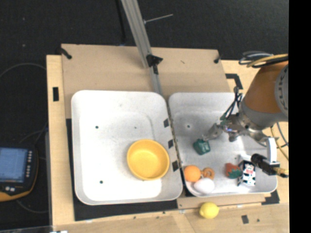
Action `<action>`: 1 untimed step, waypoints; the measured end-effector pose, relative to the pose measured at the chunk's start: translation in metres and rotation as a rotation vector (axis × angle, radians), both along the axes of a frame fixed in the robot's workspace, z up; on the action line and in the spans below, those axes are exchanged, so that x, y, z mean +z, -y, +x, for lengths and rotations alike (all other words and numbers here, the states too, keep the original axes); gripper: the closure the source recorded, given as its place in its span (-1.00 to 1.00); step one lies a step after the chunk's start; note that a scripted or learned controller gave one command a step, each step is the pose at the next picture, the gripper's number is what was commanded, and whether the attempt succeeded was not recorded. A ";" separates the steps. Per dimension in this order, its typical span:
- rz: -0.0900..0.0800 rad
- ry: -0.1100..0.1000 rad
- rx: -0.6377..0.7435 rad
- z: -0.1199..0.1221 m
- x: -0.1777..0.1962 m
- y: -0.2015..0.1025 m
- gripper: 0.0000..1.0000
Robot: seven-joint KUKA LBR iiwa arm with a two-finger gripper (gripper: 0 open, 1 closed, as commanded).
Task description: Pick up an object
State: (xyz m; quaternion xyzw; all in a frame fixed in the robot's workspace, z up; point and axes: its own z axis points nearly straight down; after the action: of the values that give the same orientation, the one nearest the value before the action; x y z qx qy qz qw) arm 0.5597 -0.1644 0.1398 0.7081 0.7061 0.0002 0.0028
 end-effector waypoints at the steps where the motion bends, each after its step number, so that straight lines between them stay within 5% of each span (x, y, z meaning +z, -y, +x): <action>1: -0.001 0.015 0.003 0.005 -0.011 0.001 -1.00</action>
State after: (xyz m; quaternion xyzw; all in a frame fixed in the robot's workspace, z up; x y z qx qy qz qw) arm 0.5650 -0.1653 0.1290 0.7070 0.7072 0.0050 0.0084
